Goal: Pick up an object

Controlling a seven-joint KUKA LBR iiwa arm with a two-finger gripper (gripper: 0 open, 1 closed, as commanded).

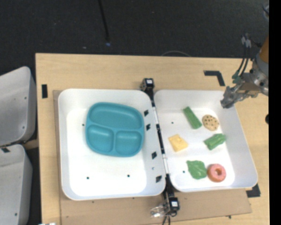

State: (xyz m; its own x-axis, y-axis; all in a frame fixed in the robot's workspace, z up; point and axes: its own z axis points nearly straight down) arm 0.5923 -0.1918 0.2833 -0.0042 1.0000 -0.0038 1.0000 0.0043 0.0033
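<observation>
Several toy foods lie in the right bin (234, 172): a long green piece (192, 117), a round cookie (210, 122), a yellow cheese wedge (178, 143), a small green piece (214, 141), a leafy green piece (195, 168) and a pink donut (217, 172). My gripper (228, 99) hangs over the bin's far right corner, up and to the right of the cookie. Nothing shows between its fingers.
The left bin (75, 172) holds a teal divided plate (115, 129). Black clips (155, 125) run along the seam between the bins. White chairs (9, 107) stand off the bench's left side.
</observation>
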